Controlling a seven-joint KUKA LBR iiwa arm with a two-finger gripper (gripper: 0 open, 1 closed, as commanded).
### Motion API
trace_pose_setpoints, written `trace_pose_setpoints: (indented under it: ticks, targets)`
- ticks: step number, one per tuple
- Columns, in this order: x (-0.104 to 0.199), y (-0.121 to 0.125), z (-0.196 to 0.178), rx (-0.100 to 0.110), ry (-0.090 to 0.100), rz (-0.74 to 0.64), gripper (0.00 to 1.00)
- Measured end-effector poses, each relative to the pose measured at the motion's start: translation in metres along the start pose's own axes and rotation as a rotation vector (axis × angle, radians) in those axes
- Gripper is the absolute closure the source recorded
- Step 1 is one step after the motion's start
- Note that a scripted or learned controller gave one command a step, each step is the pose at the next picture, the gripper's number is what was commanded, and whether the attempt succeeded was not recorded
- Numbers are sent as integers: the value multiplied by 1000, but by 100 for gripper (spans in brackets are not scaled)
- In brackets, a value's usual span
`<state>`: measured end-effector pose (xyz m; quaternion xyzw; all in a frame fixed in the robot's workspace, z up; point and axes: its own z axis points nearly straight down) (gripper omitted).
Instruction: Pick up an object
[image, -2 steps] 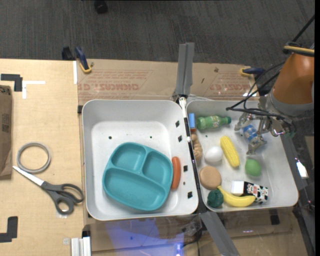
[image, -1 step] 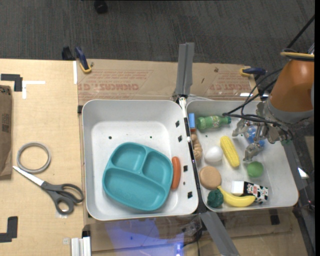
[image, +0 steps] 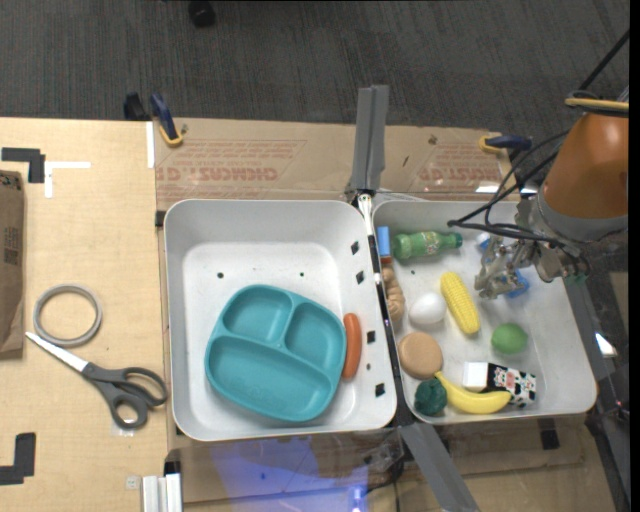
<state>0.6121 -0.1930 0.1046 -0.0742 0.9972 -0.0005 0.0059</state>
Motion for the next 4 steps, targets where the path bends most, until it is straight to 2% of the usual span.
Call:
trace_pose_setpoints:
  ticks: [1,2,3,4]
  targets:
    - [0,0,0,0,0,0,0]
    - [-21,-23,12,-1,6,-49,0]
    - [11,-5,11,-2,7,32,0]
    - [75,25,11,-1,8,93,0]
